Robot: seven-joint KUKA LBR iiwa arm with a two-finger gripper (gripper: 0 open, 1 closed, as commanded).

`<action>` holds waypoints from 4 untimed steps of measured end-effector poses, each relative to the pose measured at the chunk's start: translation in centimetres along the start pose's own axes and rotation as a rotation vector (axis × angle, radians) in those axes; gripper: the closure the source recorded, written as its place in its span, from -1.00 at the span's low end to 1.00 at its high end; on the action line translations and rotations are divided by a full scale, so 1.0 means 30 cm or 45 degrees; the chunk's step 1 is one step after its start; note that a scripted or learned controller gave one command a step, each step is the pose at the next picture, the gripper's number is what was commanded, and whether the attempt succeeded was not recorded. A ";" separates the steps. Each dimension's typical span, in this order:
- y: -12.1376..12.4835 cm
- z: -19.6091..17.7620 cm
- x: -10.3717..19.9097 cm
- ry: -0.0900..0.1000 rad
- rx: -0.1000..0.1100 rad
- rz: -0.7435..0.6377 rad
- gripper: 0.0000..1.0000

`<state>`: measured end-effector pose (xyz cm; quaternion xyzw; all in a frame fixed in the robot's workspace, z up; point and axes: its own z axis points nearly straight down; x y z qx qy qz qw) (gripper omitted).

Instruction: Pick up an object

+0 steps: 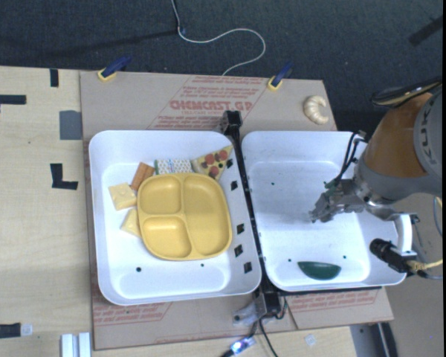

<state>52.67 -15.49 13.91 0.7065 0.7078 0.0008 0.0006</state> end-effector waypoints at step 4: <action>0.090 -0.246 0.271 0.000 0.007 -0.002 1.00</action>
